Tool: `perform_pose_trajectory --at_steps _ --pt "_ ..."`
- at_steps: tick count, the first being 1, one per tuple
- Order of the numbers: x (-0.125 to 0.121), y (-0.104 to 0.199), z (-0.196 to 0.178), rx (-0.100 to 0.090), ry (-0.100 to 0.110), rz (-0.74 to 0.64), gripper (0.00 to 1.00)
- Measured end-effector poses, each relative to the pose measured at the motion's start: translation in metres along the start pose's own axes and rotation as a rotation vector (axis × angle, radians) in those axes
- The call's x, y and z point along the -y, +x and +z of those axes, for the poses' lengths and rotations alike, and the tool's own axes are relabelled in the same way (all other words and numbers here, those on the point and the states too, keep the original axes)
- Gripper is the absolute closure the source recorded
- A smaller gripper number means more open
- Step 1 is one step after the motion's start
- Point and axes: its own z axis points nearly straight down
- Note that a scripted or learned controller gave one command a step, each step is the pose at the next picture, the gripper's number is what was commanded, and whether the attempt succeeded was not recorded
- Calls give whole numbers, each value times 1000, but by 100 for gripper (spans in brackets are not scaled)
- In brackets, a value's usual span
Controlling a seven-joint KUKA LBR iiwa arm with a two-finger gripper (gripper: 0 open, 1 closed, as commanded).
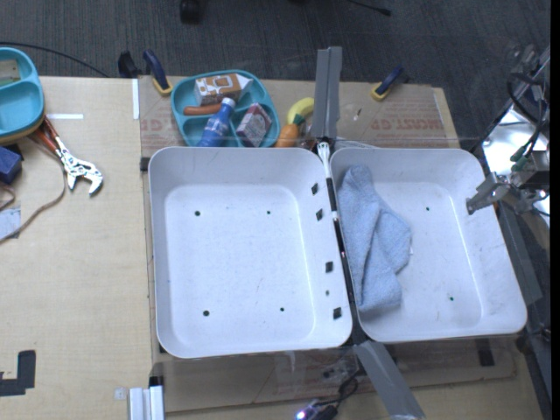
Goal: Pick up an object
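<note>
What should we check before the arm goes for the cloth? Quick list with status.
1. Target present: grey cloth lies crumpled in the right bin: ok.
2. Cloth position: against that bin's left wall, tight for the fingers: not ok.
3. Path: bin floor right of the cloth is bare: ok.
4. Gripper sits at the right bin's right rim, apart from the cloth: ok.
5. Gripper opening: cannot tell.
6. Left bin holds no pickable object: ok.

Soft, matt blue-grey cloth (374, 239) lies in smooth white plastic bins (175, 234); the bench (79, 269) looks like pale wood; a wrench (77, 170) at upper left gleams metallic.
</note>
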Motion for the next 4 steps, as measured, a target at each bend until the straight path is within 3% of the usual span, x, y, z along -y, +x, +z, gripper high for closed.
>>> perform_pose_trajectory --at_steps 1,2,3,4 --pt "-39 50 56 0 1 88 0" --pt "-51 65 55 1 -2 -66 0" --pt "-83 43 -39 2 -2 69 0" --pt "-62 88 71 0 2 112 0"
